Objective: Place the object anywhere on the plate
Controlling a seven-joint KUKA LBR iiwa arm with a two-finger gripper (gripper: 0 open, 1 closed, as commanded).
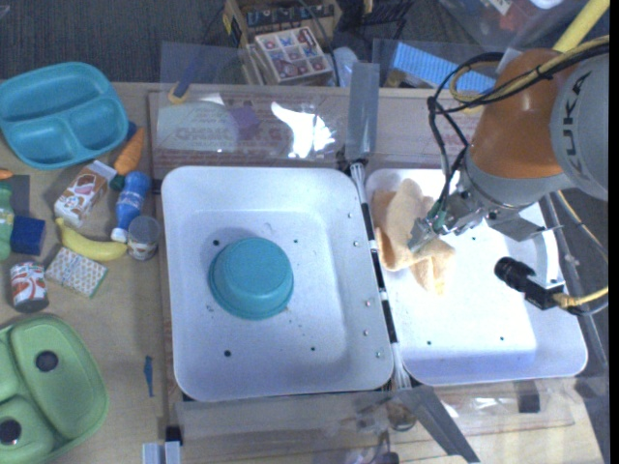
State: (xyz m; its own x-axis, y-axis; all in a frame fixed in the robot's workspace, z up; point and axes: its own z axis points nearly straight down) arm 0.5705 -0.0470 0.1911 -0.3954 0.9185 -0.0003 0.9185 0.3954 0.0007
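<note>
1. fingers of the gripper point(423, 237): lowered into the right bin point(503, 356), over the near edge of the tan, bread-like object point(404, 222). how far apart they stand cannot be told, nor whether they have hold of anything.
2. object position: it lies at the right bin's left wall, directly beneath and around the fingertips, apparently in contact; a grasp is not confirmed.
3. plate point(251, 276): teal, round, on the floor of the left bin point(193, 211), well apart from the object.
4. judgement: the arm point(522, 133) reaches in low, likely to attempt a pick before transfer across the divider.
</note>
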